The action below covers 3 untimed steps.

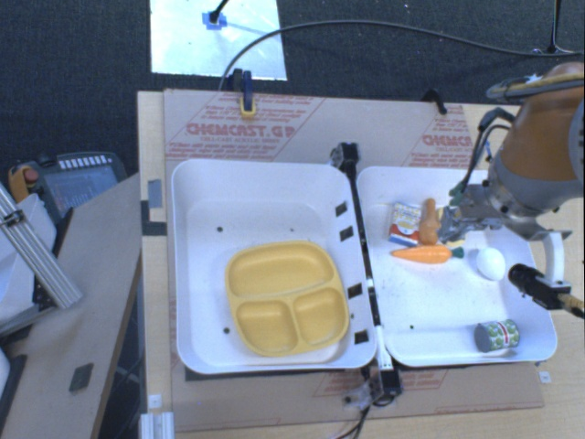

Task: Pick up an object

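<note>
The right bin (439, 323) holds an orange carrot (422, 255) lying flat, a white egg (490, 263), a small can (496, 335) on its side, a white snack packet (402, 223) and a tan, peanut-shaped toy (429, 220) on the packet's right edge. My gripper (455, 221) is low over the right bin's back half, just right of the tan toy and above the carrot's green tip. The arm's grey and orange wrist (539, 149) hides the gripper's upper part.
A yellow three-compartment plate (286, 297) lies in the left bin (196, 245). A black divider (358, 245) runs between the bins. A cable and a black bracket (539, 286) hang off the arm near the egg.
</note>
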{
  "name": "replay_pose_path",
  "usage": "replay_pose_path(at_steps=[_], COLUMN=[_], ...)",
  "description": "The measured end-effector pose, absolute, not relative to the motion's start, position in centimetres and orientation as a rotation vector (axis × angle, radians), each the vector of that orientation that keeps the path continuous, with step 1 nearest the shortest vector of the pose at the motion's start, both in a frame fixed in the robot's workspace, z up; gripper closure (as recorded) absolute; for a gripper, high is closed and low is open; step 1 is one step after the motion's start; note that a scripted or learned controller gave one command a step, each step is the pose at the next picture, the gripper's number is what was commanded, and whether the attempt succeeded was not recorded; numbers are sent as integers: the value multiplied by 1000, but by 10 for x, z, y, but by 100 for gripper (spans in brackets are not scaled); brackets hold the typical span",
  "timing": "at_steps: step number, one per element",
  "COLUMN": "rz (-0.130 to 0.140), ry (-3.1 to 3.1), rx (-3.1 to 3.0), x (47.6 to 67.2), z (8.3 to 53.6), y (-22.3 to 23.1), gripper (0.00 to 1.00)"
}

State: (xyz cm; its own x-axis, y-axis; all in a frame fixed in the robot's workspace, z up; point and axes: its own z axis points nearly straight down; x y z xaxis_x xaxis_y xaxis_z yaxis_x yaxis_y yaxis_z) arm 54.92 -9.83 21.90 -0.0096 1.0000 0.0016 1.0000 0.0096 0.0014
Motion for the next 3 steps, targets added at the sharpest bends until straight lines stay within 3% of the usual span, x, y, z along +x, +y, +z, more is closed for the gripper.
replay_pose_path(at_steps=[3], rz=[-6], ry=[-2232], rx=[-2212], x=[576], z=[236], y=[44], gripper=[100])
